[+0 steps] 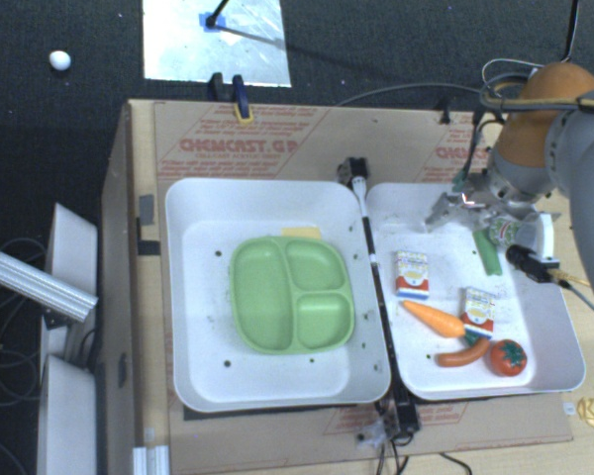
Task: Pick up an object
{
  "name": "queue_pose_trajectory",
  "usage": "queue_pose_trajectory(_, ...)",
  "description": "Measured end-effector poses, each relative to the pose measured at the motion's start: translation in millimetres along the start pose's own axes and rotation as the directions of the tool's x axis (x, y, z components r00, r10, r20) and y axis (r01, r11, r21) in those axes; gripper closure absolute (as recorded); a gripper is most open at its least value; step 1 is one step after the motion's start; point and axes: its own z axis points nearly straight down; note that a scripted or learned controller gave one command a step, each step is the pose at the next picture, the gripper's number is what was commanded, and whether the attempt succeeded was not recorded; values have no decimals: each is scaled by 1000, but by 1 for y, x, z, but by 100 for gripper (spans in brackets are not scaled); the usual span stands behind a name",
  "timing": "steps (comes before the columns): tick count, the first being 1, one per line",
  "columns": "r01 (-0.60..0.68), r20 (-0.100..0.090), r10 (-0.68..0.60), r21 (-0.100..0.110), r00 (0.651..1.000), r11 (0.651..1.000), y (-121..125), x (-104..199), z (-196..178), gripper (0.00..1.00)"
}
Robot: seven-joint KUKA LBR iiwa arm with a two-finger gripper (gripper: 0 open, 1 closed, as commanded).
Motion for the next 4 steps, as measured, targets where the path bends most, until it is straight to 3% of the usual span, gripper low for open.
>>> queue_pose_trajectory(1, -2, 0, 2, 1, 1000, 1000, 0, -39, -1, 0)
queue_pose_trajectory(2, -1, 1, 1, 0, 1000, 1000, 0, -18, 0, 0)
queue_pose_trajectory(4, -2, -1, 2, 1, 1000, 1000, 0, -39, -1, 0)
